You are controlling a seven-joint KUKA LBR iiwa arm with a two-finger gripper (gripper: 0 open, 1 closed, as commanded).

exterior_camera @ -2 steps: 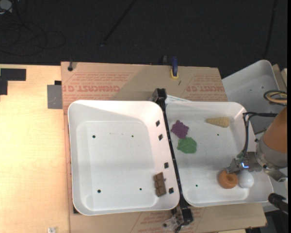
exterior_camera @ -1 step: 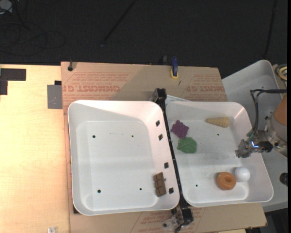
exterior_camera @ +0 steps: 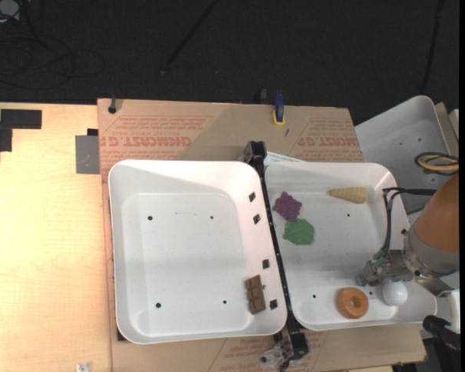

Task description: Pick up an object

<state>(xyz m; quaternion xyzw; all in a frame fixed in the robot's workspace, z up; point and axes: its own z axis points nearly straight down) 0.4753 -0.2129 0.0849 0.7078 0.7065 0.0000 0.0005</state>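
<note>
Grey arm with orange band reaching in from right; two-finger gripper sitting low over the right white bin, near its right wall; cannot tell its state; round orange doughnut-shaped piece lying just beside it; purple lump and green lump resting farther left; brown block lying in left white bin.

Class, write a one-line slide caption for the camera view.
Gripper low in the right bin beside an orange ring; brown block in the left bin.
</note>
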